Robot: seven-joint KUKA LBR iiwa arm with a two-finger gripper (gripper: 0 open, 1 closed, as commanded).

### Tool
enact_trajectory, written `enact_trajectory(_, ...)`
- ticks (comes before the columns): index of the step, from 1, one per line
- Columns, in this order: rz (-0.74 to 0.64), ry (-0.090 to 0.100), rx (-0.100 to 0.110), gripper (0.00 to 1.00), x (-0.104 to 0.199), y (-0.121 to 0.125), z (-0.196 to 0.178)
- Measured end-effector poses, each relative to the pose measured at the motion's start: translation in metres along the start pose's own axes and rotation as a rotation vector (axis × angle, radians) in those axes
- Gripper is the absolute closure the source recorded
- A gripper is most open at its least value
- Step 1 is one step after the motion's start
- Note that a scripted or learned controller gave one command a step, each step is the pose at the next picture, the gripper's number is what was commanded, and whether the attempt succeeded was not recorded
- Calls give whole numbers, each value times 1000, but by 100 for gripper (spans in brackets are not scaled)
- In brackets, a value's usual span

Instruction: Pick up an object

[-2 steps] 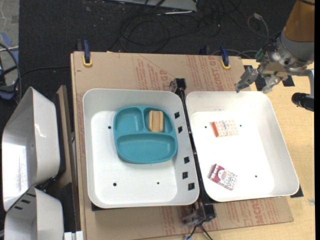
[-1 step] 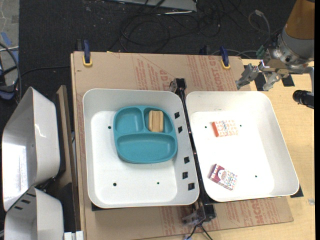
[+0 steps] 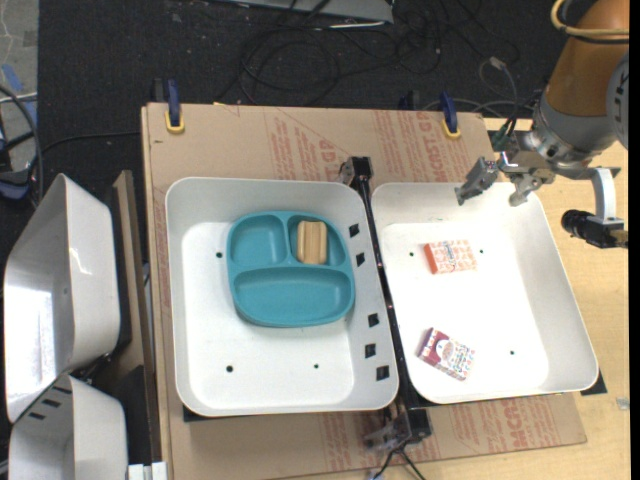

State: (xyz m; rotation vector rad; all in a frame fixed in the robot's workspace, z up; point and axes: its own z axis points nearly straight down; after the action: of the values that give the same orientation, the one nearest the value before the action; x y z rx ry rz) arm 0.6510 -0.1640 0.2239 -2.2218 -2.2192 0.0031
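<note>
Two small flat packets lie in the right bin (image 3: pixel 560 298): an orange and white one (image 3: pixel 449 256) toward the back, and a red and white one (image 3: pixel 445 353) toward the front. My gripper (image 3: pixel 497 186) hangs at the bin's back right edge, up and to the right of the orange packet. Its two fingers are spread apart with nothing between them. In the left bin (image 3: pixel 195 298) sits a teal divided tray (image 3: pixel 285 288) with a tan wooden block (image 3: pixel 312 241) in its upper right compartment.
The bins rest on a cardboard sheet (image 3: pixel 300 143) clamped at the back. A black divider strip (image 3: pixel 375 288) runs between the bins. White tubs (image 3: pixel 55 278) stand at the far left. Cables lie on the dark floor behind.
</note>
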Motion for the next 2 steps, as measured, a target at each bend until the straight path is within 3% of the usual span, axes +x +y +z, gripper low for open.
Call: enact_trajectory(2,1,0,0,0,-8,-11,109)
